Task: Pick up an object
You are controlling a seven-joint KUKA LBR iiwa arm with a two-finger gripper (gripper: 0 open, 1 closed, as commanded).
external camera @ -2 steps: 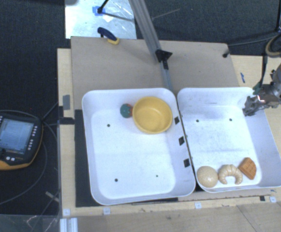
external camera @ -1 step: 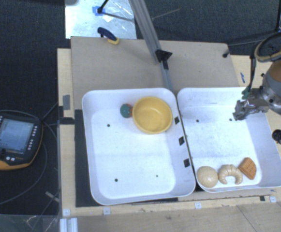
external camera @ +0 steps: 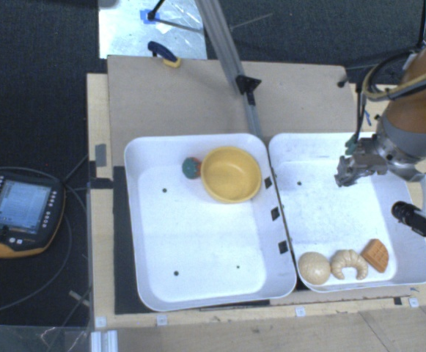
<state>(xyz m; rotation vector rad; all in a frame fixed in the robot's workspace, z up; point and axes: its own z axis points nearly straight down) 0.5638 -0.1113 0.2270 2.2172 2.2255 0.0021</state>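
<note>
My gripper [external camera: 347, 176] hangs over the upper right part of the right bin [external camera: 322, 211], pointing left and down, with nothing visible between its fingers. Along that bin's front edge lie a round beige bun [external camera: 314, 268], a croissant [external camera: 350, 263] and a small orange waffle piece [external camera: 376, 254]. In the left bin [external camera: 191, 270] a yellow bowl [external camera: 231, 174] sits near the back, and a small dark green ball [external camera: 191, 167] touches its left side.
A grey camera pole [external camera: 227, 50] slants over the cardboard bench behind the bins. A teach pendant [external camera: 15, 211] lies on the floor at the left. Black clips [external camera: 275, 213] join the bins along their shared wall.
</note>
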